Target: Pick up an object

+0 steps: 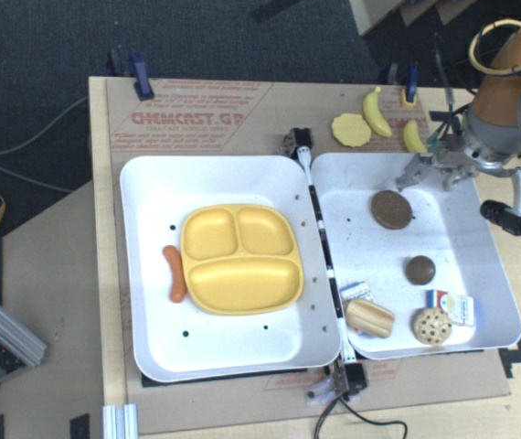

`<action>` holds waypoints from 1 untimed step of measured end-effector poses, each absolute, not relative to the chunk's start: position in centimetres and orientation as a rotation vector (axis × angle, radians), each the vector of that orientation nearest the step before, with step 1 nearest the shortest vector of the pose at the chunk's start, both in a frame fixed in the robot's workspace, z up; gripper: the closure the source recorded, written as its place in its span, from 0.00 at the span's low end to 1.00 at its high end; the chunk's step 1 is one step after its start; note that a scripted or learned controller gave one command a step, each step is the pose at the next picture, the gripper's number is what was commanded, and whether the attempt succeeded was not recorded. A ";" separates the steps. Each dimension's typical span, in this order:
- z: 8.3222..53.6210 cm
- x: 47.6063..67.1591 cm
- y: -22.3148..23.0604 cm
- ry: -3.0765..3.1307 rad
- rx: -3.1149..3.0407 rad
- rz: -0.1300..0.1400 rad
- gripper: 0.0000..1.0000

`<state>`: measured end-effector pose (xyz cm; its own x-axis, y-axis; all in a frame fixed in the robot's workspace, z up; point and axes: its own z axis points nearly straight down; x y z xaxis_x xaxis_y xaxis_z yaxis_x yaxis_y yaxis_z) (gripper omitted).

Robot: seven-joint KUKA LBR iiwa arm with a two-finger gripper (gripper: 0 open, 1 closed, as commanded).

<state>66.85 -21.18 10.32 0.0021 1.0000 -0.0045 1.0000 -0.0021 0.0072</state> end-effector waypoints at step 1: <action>18.2 59.2 -16.6 2.222 2.221 0.004 0.00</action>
